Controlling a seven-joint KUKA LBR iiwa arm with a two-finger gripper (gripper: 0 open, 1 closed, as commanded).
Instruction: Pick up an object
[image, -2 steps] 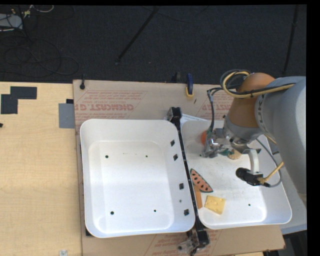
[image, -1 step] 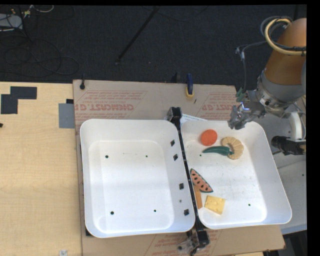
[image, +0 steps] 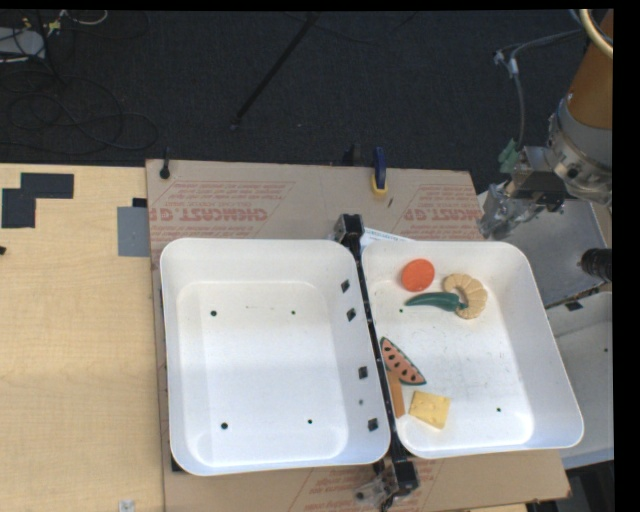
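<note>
Bench (image: 70, 330): pale wood top, with dark grey and black patches near its left edge. A brown cardboard sheet (image: 260, 205) with red print lies flat on it, under both bins. Left bin (image: 180, 350) and right bin (image: 545, 350), white and shallow, sit side by side on the cardboard, long walls touching. A black clip strip (image: 362, 330) runs along their joint. A blue-and-yellow clamp (image: 379, 172) stands at the cardboard's far edge.
</note>
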